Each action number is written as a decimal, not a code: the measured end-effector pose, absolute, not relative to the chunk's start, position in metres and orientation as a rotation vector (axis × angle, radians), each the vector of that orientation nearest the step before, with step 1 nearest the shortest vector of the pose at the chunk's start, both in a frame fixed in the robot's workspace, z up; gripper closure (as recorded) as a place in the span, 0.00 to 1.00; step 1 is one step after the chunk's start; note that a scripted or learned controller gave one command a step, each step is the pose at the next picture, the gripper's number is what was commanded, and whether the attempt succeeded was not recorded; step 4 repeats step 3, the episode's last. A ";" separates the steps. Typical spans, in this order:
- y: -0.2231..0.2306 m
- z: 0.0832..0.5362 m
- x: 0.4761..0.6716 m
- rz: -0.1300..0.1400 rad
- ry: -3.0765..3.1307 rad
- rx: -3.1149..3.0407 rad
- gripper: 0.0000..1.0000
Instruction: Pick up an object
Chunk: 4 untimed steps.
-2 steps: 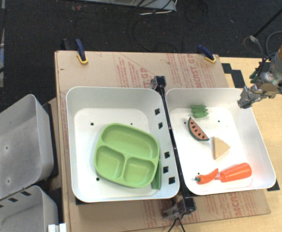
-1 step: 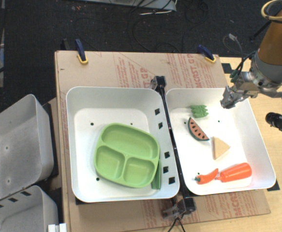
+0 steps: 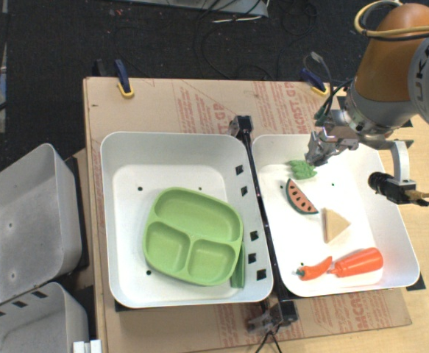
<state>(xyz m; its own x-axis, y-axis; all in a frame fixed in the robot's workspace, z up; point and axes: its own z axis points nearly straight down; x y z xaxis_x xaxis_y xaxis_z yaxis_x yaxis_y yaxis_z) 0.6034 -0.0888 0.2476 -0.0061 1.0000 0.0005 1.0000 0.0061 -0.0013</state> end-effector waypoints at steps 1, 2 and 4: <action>-0.033 0.254 0.614 -0.003 -2.230 -2.215 1.00; 0.022 0.259 0.625 -0.005 -2.232 -2.213 1.00; 0.069 0.242 0.631 0.001 -2.228 -2.214 1.00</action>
